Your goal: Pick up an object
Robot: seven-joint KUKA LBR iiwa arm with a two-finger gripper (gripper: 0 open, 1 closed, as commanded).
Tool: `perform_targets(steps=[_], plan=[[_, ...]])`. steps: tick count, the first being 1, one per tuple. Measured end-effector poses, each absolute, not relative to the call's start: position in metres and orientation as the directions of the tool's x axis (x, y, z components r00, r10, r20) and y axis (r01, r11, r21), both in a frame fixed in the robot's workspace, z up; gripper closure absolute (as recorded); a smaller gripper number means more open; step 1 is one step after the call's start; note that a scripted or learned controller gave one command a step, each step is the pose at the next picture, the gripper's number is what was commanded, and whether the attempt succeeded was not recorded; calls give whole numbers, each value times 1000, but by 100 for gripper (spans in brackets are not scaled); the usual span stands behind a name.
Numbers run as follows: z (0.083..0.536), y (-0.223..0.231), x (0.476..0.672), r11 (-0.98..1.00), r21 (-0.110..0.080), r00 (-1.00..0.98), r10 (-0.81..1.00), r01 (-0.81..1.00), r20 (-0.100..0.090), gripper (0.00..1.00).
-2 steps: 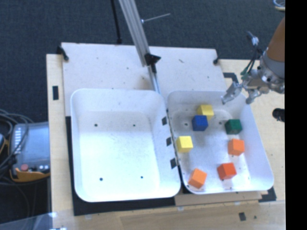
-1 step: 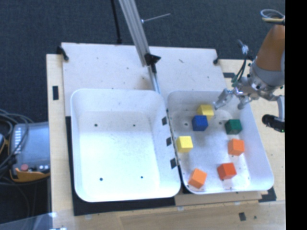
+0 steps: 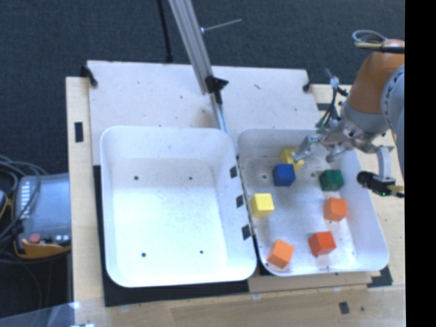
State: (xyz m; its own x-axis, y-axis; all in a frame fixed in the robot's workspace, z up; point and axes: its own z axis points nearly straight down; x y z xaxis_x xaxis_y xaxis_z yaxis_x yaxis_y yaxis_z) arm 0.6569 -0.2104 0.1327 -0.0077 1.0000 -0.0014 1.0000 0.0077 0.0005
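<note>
The bench (image 3: 78,182) is light wood and stands on dark carpet (image 3: 41,33). A grey control unit (image 3: 44,213) with cables lies off its left edge.

The left bin (image 3: 116,182) has a speckled white floor. The right bin (image 3: 364,247) contains seven blocks. Nearest: an orange block (image 3: 280,253) and a red block (image 3: 321,242). Farther: a yellow block (image 3: 262,204) and a second orange block (image 3: 334,208). Farther again: a blue block (image 3: 284,175) and a green block (image 3: 332,179). Farthest: a small yellow block (image 3: 289,157).

The gripper (image 3: 317,148) is over the bin's far end, fingers spread and holding nothing, one tip just beside the small yellow block. A white board (image 3: 150,94) and a slanted aluminium rail (image 3: 191,36) lie beyond.
</note>
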Motion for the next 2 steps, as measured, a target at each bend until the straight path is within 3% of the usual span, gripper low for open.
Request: perform_targets(steps=[1, 2], plan=[[147, -211, 658, 12, 6, -12, 1000, 1000, -6, 100], [213, -213, 663, 8, 9, -8, 1000, 1000, -3, 100]])
